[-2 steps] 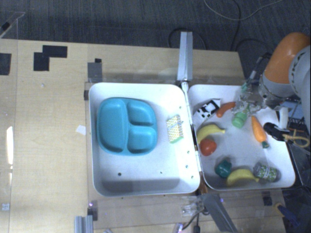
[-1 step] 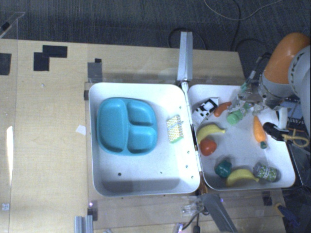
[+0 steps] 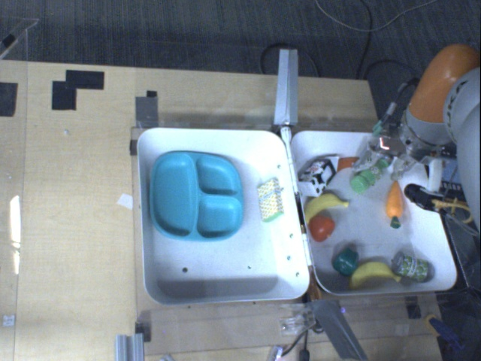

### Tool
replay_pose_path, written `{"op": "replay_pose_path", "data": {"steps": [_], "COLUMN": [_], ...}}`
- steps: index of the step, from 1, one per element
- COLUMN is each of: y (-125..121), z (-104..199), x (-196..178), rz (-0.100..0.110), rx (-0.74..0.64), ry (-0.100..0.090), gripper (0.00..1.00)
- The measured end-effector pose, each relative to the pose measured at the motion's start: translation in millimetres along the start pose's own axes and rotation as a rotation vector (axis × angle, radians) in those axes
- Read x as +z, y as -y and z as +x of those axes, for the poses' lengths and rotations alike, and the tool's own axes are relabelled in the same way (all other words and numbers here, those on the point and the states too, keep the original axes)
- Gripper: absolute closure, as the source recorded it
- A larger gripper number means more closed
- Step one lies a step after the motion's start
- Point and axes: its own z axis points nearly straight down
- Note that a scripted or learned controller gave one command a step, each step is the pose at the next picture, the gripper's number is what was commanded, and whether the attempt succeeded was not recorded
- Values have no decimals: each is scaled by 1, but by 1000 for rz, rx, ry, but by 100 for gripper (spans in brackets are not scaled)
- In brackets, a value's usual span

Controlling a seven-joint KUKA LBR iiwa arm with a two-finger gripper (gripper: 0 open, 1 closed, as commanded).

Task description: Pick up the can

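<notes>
The can (image 3: 412,267), green and white patterned, lies on its side in the front right corner of the right bin (image 3: 432,235), next to a banana (image 3: 372,272). My gripper (image 3: 381,161) hangs over the back of that bin, well behind the can. A pale green object (image 3: 365,178) sits right under the gripper's left side, touching or nearly touching it. The wrist hides how the gripper meets this object.
The right bin also holds a carrot (image 3: 394,202), a second banana (image 3: 325,203), a red fruit (image 3: 322,227), a teal cup (image 3: 346,260) and a black-and-white item (image 3: 319,171). The left bin (image 3: 218,277) holds a blue divided plate (image 3: 197,195) and a yellow sponge (image 3: 270,199).
</notes>
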Motion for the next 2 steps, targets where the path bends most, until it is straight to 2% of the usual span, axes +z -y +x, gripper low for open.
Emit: {"op": "replay_pose_path", "data": {"steps": [1,2], "y": [-2,-4], "z": [2,3], "x": [-11,-22], "rz": [-8,-12], "rx": [-3,-7], "ry": [0,0], "gripper": [100,100]}}
